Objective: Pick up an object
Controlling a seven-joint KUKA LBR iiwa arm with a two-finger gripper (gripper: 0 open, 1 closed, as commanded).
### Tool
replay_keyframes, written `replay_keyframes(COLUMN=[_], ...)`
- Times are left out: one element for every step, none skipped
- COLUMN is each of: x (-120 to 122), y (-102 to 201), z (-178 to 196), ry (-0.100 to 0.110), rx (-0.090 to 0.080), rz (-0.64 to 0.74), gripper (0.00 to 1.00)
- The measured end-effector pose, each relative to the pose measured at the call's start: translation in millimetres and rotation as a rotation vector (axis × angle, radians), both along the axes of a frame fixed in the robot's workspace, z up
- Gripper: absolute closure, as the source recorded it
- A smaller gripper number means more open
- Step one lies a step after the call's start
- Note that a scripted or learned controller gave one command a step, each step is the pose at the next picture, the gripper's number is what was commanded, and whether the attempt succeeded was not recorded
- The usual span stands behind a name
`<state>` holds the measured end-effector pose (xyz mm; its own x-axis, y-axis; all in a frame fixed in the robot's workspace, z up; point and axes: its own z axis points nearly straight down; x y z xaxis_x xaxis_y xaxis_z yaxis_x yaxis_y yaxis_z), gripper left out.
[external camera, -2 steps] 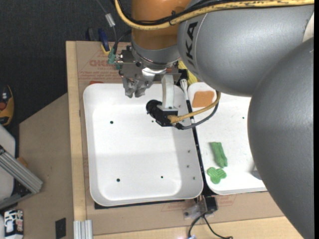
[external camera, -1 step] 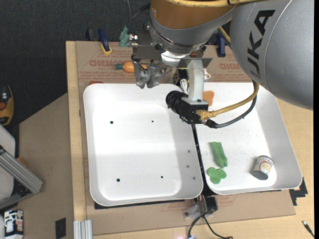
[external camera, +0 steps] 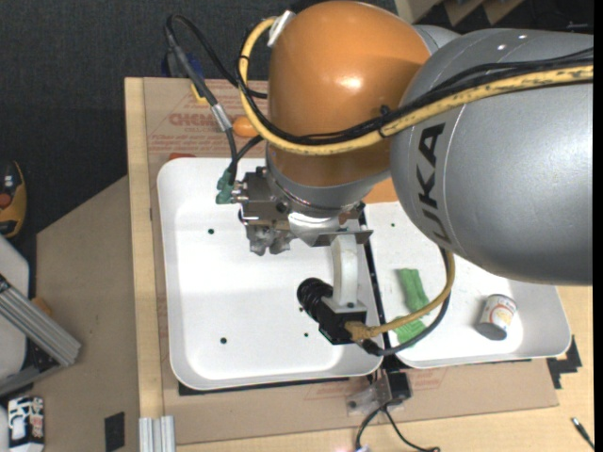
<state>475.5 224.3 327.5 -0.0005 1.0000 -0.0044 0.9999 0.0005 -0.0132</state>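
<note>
Two white bins are sitting side by side on the bench, and the gripper (external camera: 268,238) is hanging over the left bin (external camera: 203,281), near its back half; whether its jaws are open or closed cannot be told. Nothing is showing between them. Across the divider, a green strip (external camera: 412,287) is lying in the right bin (external camera: 537,332), and a small white-and-orange cylinder (external camera: 496,315) is resting near that bin's front right corner.
</note>
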Motion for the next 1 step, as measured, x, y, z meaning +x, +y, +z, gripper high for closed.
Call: replay_keyframes(x=[47.5], y=[-0.7], z=[-54.6], ry=[-0.006], rx=[0.001], rz=[-0.003], gripper=[1.00])
